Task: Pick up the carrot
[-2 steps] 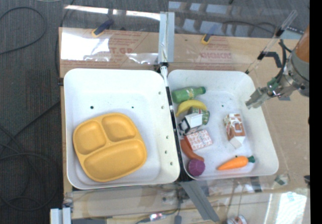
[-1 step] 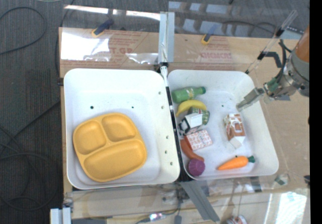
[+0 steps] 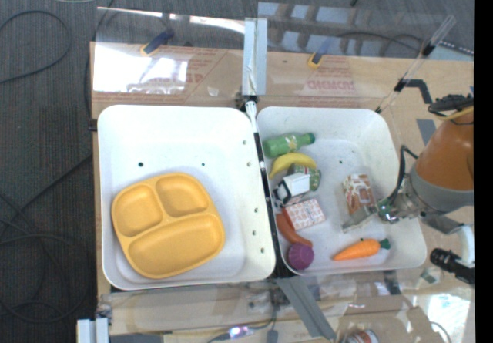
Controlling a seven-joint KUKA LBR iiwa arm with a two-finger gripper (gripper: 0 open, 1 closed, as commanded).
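Carrot [image 3: 358,250] lay ungrasped near the right bin's [image 3: 383,124] front edge; gripper [image 3: 387,211] hovered just above it, closure impossible to tell.

The desk [image 3: 115,72], a brown board surface, carries two shallow white bins placed side by side and touching. The right bin [image 3: 385,133] lies directly under the gripper [image 3: 387,213]; the left bin [image 3: 123,126] sits well away from the gripper, beyond the right bin. Clear plastic sheeting [image 3: 173,64] covers the desk behind both bins.
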